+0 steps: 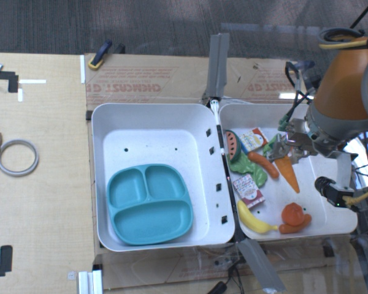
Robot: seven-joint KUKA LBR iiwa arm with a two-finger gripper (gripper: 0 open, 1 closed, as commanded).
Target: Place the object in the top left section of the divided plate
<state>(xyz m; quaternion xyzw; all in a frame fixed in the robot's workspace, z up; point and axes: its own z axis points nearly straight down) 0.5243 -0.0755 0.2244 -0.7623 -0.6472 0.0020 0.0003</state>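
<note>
The gripper hangs over the right bin, and the orange carrot sits pinched at its thick end between the fingers, tip dangling below so it can swing clear of the toy food beside it. The divided plate waits well off to their left, in the left bin.
</note>
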